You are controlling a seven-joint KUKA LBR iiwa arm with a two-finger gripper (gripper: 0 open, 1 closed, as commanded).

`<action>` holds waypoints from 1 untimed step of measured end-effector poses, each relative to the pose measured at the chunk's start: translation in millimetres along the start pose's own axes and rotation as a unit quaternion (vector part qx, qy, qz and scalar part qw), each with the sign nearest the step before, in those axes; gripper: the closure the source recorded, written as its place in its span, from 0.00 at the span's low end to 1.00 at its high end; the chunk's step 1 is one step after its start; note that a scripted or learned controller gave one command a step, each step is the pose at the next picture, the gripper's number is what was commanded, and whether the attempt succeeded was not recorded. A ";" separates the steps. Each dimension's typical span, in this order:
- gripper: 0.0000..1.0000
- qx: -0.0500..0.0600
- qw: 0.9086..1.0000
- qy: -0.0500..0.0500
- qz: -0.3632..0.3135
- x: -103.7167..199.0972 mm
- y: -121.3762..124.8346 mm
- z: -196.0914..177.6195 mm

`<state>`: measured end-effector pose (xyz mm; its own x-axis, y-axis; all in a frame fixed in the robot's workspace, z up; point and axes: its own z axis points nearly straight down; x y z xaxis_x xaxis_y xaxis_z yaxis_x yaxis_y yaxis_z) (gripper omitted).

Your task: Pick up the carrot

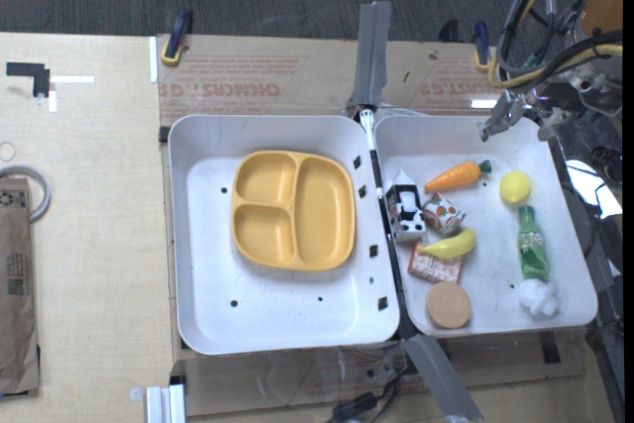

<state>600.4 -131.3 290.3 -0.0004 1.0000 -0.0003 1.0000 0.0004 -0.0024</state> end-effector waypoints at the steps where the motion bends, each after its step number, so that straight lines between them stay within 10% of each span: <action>1: 0.00 0.000 1.000 -0.001 0.029 -25.1 36.4 98.4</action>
<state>636.6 -156.4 191.8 0.0566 0.9984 -0.0023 0.9984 -0.0566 -0.0021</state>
